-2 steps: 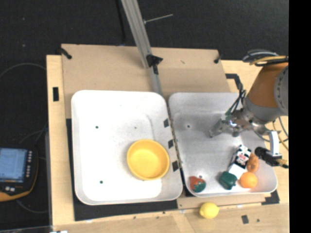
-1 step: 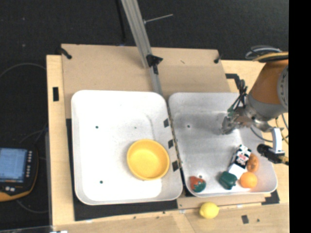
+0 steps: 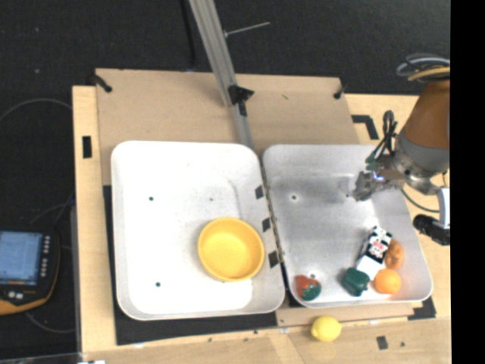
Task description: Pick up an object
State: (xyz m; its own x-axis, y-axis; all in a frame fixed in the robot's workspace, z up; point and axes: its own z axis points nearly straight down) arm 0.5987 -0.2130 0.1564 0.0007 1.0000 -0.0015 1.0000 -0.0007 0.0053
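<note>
In the camera view, the arm (image 3: pixel 426 131) is seen entering from the right edge, its orange band sitting above a grey wrist that is angled down and leftward over the right bin (image 3: pixel 318 180). The gripper (image 3: pixel 365 186) is held above the upper right part of that bin, over bare white floor, well apart from the objects gathered lower down. Whether the tool is open or closed cannot be told at this size, and nothing is seen in its grasp.

Along the right bin's lower edge several small things are grouped. A red and green toy (image 3: pixel 307 286) is placed near the lower left corner. A dark green piece (image 3: pixel 355 281) is set further right, with an orange ball (image 3: pixel 388 281) just beside it. Above these, a small black and white carton (image 3: pixel 375 248) is laid at a tilt, and a brownish orange object (image 3: pixel 394 255) is touching its right side. Markings are visible on the carton, with a small red patch, but no writing can be read.

In the left bin (image 3: pixel 151 173) a yellow bowl (image 3: pixel 230 249) is set upright near the lower right corner. A yellow lemon (image 3: pixel 326 328) is lying outside the bins, on the bench (image 3: pixel 182 108) just below the right bin's lower edge.
</note>
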